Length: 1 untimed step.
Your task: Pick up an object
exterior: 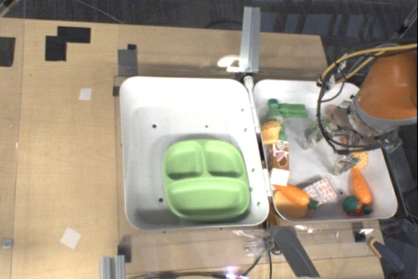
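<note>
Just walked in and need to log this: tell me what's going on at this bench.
A grey arm with an orange band reaches in from the right over the right bin, which holds a green-capped bottle, two toy carrots, a small patterned packet and a red and green piece. Its pincer hangs low among them; no object is visibly held. The left bin holds a green divided tray.

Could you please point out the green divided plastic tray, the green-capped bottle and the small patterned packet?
green divided plastic tray [206, 178]: camera view, centre ridge.
green-capped bottle [281, 111]: camera view, green top end.
small patterned packet [321, 191]: camera view, packet's middle.
</note>
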Available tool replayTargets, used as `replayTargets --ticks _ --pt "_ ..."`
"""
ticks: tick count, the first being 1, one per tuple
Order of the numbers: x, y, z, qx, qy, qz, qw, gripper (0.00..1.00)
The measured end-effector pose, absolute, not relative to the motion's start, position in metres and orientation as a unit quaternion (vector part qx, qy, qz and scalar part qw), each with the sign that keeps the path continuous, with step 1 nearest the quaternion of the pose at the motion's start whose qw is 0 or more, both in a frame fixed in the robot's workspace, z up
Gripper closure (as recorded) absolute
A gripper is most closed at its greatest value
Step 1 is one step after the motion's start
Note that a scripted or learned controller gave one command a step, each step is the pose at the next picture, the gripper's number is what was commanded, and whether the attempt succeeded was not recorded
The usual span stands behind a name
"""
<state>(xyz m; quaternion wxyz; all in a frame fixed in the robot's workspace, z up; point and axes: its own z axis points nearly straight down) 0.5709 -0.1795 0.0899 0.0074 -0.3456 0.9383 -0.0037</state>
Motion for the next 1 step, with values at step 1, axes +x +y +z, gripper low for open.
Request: replayTargets --ticks 1 --pt "0.5437 -0.2064 0.0901 -0.334 0.942 -0.0039 0.007 0.00"
